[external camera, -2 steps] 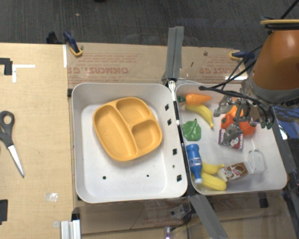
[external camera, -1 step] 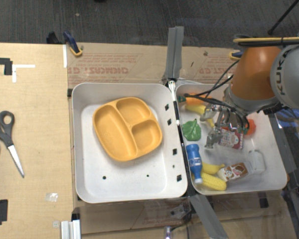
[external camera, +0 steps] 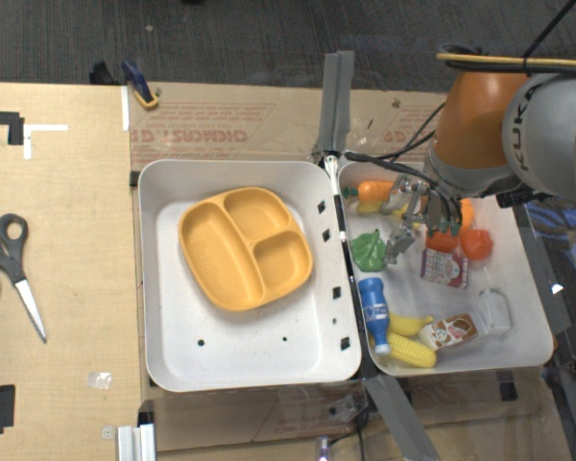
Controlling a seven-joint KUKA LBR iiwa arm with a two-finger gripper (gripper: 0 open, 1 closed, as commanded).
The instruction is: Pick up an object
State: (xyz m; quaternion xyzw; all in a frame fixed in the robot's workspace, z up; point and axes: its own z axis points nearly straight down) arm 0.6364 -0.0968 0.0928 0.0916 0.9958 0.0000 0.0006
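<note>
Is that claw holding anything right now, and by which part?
Cannot be told. The claw hangs low in the right bin near a green toy; no object shows between its tips.

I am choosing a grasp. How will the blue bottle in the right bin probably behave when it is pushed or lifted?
The blue bottle lies on its side and looks round, so a push would probably roll it. Its surface seems smooth, maybe slippery. The bin wall and yellow corn beside it may limit rolling.
</note>
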